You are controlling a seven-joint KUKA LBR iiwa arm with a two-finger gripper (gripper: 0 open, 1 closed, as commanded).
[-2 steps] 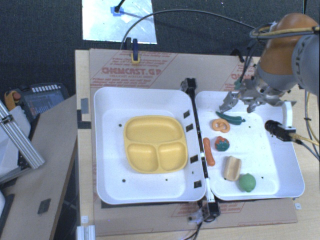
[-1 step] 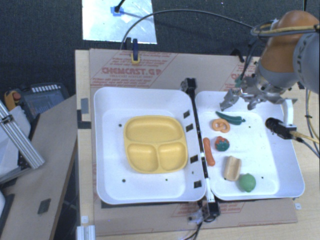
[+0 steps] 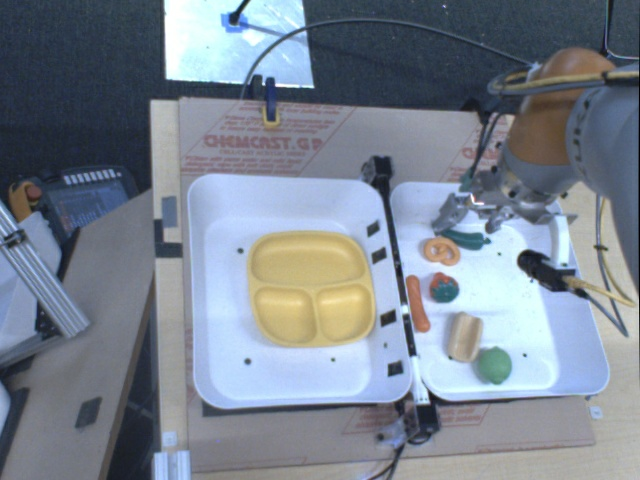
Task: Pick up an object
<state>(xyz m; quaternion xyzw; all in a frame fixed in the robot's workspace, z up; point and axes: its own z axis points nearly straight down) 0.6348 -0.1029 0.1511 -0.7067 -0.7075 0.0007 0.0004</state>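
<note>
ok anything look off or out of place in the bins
Mostly tidy. The one odd spot: the orange-red sausage-shaped piece lies tight against the divider at the right bin's left edge, apart from the other toy foods. The yellow tray sits flat in the left bin. Nothing looks spilled or damaged.

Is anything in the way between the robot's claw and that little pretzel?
Nothing visible blocks it. The gripper hangs over the right bin, just above the pretzel. A green pepper lies close beside the pretzel, toward the arm, but not across the short gap.
</note>
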